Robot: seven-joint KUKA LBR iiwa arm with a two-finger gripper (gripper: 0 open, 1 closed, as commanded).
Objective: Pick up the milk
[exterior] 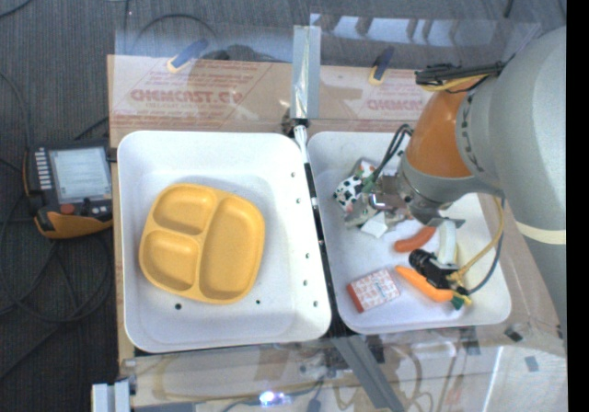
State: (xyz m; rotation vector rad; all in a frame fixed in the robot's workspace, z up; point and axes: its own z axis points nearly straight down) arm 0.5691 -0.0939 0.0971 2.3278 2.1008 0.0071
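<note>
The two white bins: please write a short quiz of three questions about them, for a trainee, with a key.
1. True or false: the yellow divided tray lies in the right bin.
2. Which lies nearest the front edge of the right bin? A) cow-patterned milk carton B) small red box C) gripper
3. Fill in: the arm's band above the wrist is ____.

Key:
1. False; it lies in the left bin.
2. B.
3. Orange.
</note>
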